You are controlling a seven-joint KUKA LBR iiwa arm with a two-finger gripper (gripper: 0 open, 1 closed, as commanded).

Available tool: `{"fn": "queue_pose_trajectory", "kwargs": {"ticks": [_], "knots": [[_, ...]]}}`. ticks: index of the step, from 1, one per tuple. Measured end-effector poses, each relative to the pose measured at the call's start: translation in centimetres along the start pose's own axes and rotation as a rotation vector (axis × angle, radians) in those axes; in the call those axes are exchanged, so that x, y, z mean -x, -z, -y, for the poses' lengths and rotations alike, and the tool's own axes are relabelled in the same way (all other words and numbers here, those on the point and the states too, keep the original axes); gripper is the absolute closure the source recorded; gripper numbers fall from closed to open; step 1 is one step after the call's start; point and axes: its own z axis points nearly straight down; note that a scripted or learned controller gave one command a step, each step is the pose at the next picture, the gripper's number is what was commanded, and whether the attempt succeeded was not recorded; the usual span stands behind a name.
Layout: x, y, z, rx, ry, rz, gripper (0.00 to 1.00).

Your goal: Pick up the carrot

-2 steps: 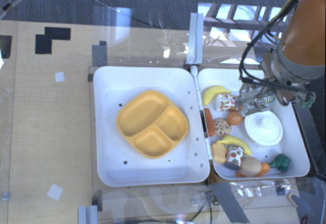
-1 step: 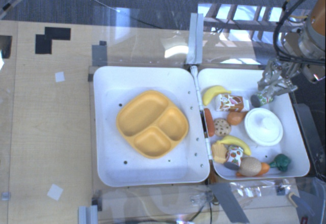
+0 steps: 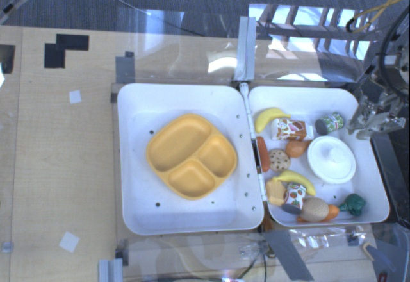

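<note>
Wooden counter [image 3: 57, 165] below us carries two white bins: the left bin [image 3: 138, 210] with one yellow divided plate [image 3: 191, 156], the right bin [image 3: 368, 181] with two bananas [image 3: 269, 117] and one white bowl [image 3: 331, 159]. We spot the carrot [image 3: 330, 212] at the near edge, half hidden under a potato [image 3: 313, 209], lying left-right, green top rightward. The end effector [image 3: 371, 122] hovers at the right rim; we cannot tell its grip.

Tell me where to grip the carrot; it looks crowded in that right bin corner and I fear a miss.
The carrot lies flat along the near wall, partly under the potato. Probably grip its exposed orange end beside the broccoli, coming straight down, fingers across its width, gripper moved nearer.
</note>
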Motion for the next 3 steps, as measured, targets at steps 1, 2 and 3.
{"fn": "queue_pose_trajectory", "kwargs": {"ticks": [1,2,3], "knots": [[-4.6,-14.4,1.7,0.014,0.065,-0.003,1.0],[1.9,-8.9,-0.9,0.0,0.232,0.001,1.0],[1.7,-9.0,-0.8,0.002,0.229,0.0,0.0]]}}
